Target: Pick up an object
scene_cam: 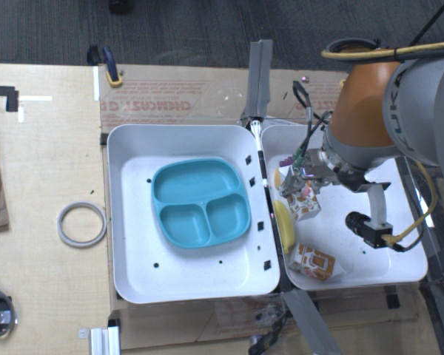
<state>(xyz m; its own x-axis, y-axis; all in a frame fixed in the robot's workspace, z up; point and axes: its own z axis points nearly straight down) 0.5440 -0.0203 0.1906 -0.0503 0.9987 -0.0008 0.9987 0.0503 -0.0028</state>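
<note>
Jaws (299, 179) sit over a small carton (304, 202) in the right bin (399, 272); grip state unclear.

Two white bins (122, 220) sit side by side on the bench. The left bin holds one blue divided tray (200, 203). The right bin holds one banana (284, 224) and two small printed cartons (313, 262). One grey ring (81, 223) lies on the bench.

**Your arm, as built**

You see a thick grey arm (422, 102) with a rounded orange band (362, 109) above the wrist. Yellow and black cables (385, 50) loop over it; another yellow cable (422, 217) trails to a black fitting (366, 230) below.
</note>
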